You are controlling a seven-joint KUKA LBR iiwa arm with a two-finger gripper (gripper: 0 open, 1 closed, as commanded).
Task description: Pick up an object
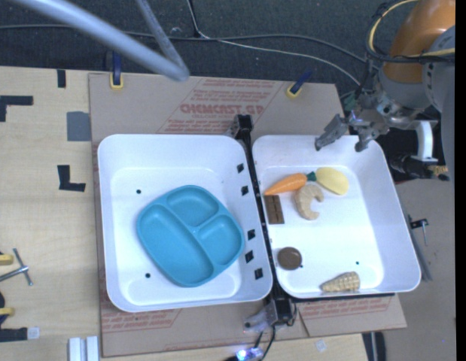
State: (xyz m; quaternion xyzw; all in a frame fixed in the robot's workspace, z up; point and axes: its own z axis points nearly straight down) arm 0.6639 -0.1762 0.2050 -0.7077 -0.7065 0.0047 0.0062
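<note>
My gripper (344,139) hangs over the far edge of the right bin (394,224), its two dark fingers spread apart and open with nothing between them. Just below it lie a yellow lemon-like piece (332,180), an orange carrot (287,184) and a beige cashew-shaped piece (309,201). A brown bar (274,210) lies by the bin's left wall. A round brown piece (290,258) and a pale corn cob (341,282) sit near the front.
The left bin (120,201) holds a blue divided plate (189,234). A black divider with clips (249,201) joins the two bins. A grey pole (89,21) crosses the upper left. Cables run behind the bench.
</note>
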